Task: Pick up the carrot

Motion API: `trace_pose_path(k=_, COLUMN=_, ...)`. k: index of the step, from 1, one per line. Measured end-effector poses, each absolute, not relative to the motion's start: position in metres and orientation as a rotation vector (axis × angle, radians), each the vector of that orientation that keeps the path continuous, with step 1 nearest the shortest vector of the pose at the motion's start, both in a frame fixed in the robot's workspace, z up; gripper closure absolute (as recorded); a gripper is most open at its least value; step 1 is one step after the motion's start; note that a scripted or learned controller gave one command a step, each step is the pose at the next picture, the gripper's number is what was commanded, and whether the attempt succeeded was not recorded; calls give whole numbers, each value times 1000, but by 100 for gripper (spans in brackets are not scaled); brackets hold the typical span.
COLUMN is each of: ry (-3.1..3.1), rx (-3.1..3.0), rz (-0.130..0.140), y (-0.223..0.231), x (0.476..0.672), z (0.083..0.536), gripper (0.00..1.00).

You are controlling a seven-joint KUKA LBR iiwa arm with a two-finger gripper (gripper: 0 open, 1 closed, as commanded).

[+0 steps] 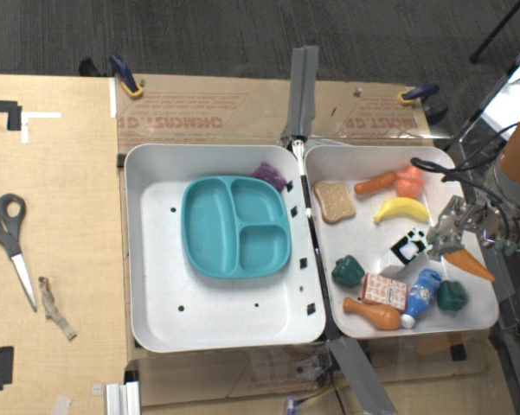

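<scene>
The right bin (478, 316) holds toys; over its right side hangs the tool (447, 240). Just beside it, the carrot (469, 264) is an orange tapered cone pointing right; whether the tool clamps it, I cannot tell.

Even, bright overhead light, soft shadows inside the white bins (147, 232), mild glare at upper right, slightly soft focus.
</scene>
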State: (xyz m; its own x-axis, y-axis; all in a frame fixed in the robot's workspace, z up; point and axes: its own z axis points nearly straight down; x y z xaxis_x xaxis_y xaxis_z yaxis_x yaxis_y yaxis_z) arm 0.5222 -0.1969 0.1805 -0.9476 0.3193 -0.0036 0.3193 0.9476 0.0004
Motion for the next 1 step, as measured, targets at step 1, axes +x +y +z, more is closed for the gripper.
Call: trace_pose_path(k=1, ry=3138, rx=49, rz=2, y=-220, x=487, z=122, gripper=100)
